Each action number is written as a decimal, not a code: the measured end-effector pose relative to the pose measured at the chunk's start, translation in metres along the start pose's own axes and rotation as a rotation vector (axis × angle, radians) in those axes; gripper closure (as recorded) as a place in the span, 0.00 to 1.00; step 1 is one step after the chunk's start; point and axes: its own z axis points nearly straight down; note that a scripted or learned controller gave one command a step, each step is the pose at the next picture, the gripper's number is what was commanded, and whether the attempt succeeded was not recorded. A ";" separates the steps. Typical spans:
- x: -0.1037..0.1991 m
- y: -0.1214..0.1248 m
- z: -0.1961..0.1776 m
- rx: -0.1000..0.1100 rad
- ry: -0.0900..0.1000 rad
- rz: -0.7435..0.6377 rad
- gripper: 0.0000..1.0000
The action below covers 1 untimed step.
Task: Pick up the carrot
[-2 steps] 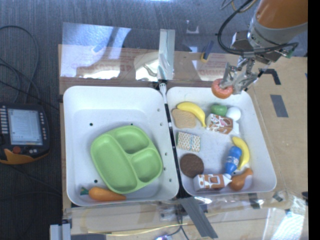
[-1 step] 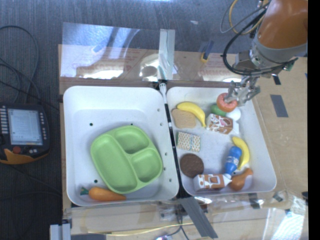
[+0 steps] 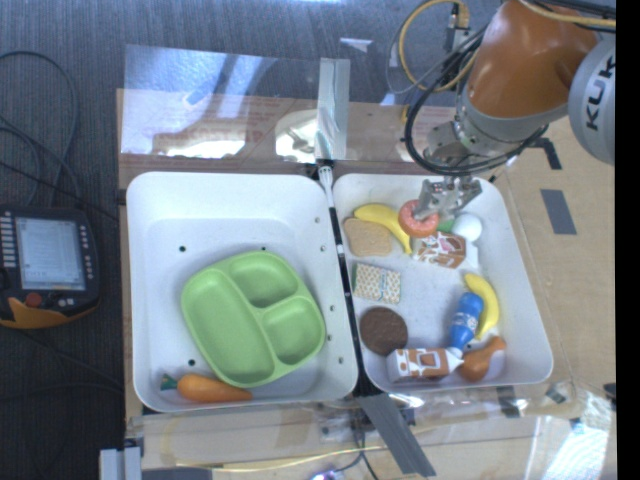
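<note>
Seemingly, the claw (image 3: 438, 206) touches the donut (image 3: 417, 218) (grip unclear); carrot (image 3: 204, 389) apart.

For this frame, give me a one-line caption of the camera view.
Gripper hovers over the right bin's toy food while the carrot lies in the left bin beside a green plate.

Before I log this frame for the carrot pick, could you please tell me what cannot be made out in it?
- Gripper, camera view: its fingers blur against the toys beneath, so open or shut is unclear.
- Orange carrot: the divided green plastic plate overlaps its upper edge.
- Small carton under the gripper: print too small to read.
</note>
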 end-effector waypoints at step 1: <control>0.068 -0.002 -0.147 0.014 0.005 -0.085 1.00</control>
